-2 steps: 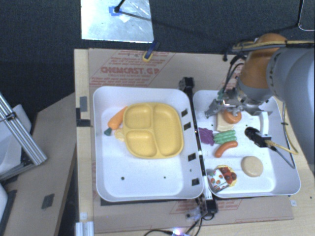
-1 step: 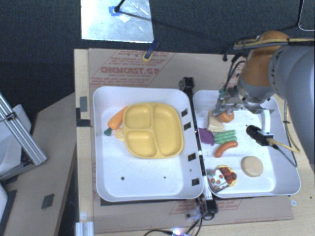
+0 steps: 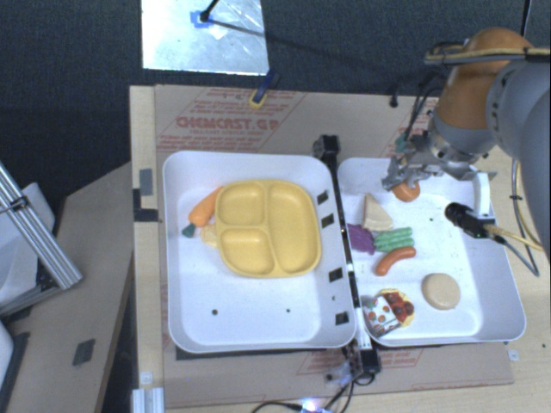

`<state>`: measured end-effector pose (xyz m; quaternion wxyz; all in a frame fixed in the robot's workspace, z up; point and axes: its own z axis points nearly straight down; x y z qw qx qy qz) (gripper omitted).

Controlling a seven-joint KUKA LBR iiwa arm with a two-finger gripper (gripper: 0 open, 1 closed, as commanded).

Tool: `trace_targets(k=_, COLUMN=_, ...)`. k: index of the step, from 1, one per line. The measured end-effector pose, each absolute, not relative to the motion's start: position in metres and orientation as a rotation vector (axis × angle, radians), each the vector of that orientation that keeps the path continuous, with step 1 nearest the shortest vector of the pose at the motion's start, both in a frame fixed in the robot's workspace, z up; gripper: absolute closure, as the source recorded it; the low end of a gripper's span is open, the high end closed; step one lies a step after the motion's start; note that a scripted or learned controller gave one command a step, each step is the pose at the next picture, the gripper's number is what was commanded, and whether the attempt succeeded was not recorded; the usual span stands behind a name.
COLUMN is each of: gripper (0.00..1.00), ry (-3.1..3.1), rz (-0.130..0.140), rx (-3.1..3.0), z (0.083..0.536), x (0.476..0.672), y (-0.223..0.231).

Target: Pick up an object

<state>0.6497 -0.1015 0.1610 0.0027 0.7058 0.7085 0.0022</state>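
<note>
Small round orange-red toy piece [image 3: 405, 191] sits at the far edge of the right shallow white bin [image 3: 508, 304], right under the grey two-finger gripper [image 3: 401, 176]. The metal tip is touching or just above it, and whether it's open, clamped or actually holding the piece I cannot tell (the wrist hides the contact).

Risk one, as I read it: the piece is small and rounded, so an off-centre close could squirt it sideways toward the bin's far wall or into the cream wedge of toy cheese [image 3: 375, 213] just beside it.

Risk two: a lift with nothing caught — plausible, since the grip isn't visible.

Nearer the camera in the same bin: green toy bean pod [image 3: 393, 234], orange toy sausage [image 3: 394, 259], purple ruffled toy leaf [image 3: 360, 238], tan round toy bun [image 3: 441, 290], printed toy packet [image 3: 390, 309] at the near corner. All clear of the tip, so low collision risk.

A black cylindrical fitting [image 3: 466, 219] on the arm hangs over the bin and could graze items on a sweep.

Left white bin [image 3: 185, 317] holds a yellow divided plastic plate [image 3: 263, 228] and an orange toy carrot [image 3: 204, 206], well apart from the action.
</note>
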Motion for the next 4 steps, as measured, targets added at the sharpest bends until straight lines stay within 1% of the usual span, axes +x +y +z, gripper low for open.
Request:
trace_targets(k=1, gripper=1.00, ry=2.223, rz=0.007, rx=2.212, z=0.206, x=0.654, y=-0.104)
trace_targets(k=2, gripper=1.00, ry=2.225, rz=0.005, rx=2.213, z=0.226, x=0.655, y=-0.104)
trace_targets(k=3, gripper=1.00, ry=2.231, rz=0.002, rx=2.213, z=0.235, x=0.617, y=-0.063)
trace_targets(k=4, gripper=1.00, ry=2.230, rz=0.000, rx=2.214, z=0.230, x=0.586, y=-0.033)
